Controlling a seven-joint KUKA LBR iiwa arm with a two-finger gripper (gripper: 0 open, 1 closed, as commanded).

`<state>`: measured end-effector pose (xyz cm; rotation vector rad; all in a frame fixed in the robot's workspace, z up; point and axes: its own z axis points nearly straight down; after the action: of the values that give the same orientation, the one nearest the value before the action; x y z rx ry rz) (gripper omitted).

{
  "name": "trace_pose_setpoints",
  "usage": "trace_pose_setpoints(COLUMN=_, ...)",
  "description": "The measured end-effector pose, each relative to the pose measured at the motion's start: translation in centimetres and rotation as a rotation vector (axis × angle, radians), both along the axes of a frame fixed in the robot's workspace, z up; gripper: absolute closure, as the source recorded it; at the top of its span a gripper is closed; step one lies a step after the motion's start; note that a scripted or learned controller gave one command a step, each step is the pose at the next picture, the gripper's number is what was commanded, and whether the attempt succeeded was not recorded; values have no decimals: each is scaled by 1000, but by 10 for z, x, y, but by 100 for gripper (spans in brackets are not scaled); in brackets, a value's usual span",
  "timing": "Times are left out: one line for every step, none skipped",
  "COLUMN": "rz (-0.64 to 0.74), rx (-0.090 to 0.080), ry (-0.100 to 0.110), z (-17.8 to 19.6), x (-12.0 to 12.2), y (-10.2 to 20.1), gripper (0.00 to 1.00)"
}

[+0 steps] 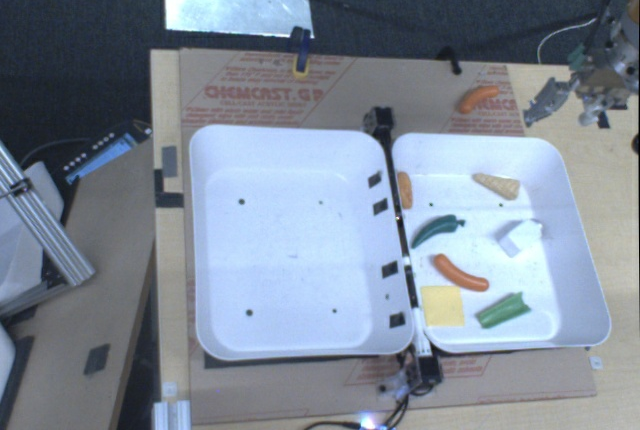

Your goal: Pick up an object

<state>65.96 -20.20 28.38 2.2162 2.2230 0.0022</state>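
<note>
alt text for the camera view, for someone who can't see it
A robot gripper hovers off the far right corner of the right white bin, which holds small toy foods. An orange sausage lies on the bench beyond it.

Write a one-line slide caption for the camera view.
Hand raised beyond the right bin of toy food; a sausage lies outside.

The arm reaches in at the upper right edge of the view, with just its wrist end showing. The gripper hangs at the end of it, raised and pointing left and slightly down. Its grey metal parts look blurred and small.
</note>
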Motion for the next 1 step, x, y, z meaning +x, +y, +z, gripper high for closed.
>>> trace_pose_setpoints(rz=4, rx=-2, ry=-4, z=12, x=1, y=0, gripper=100)
